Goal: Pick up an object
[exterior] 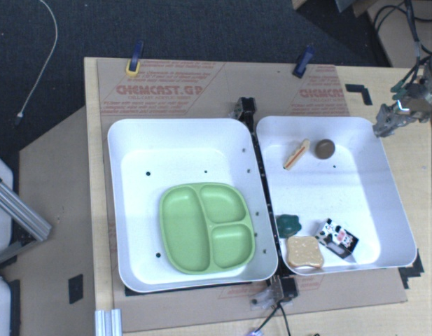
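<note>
Camera view from above the bench: the gripper (pixel 396 117) is seen at the right edge, poised over the upper right corner of the right bin (pixel 384 187), with nothing seen between its fingers; whether they are spread or closed cannot be told. 5 objects are scattered in the right bin. A tan stick (pixel 295 154) and a round brown piece (pixel 324 148) are placed side by side near the bin's far wall, closest to the gripper but apart from it. A dark green piece (pixel 288 224), a tan bread-like block (pixel 304 252) and a black-and-white packet (pixel 338 239) are grouped along the near edge, well apart from the gripper. The left bin (pixel 131 152) is occupied by 1 green plate (pixel 206 227) divided into 3 compartments, set toward its near right corner. Both bins are bordered by a cardboard sheet (pixel 201 82).
</note>
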Robot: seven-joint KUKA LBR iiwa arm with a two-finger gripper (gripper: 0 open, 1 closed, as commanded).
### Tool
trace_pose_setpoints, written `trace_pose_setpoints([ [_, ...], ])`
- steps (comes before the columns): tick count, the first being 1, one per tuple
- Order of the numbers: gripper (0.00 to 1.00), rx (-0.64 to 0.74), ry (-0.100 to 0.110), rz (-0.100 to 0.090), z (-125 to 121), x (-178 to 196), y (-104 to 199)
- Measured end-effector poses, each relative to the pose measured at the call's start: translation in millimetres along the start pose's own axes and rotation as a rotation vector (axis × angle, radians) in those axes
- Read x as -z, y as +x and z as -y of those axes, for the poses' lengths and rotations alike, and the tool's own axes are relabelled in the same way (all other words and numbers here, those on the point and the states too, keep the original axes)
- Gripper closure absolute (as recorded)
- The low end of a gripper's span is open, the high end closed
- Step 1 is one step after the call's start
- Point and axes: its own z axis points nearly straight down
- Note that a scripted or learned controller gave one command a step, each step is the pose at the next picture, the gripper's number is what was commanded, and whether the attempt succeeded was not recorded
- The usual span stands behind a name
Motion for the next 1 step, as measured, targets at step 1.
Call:
trace_pose_setpoints([
  [1, 1.0, 0.004, 0.009, -0.006, 10.2, 5.6, 50.4],
])
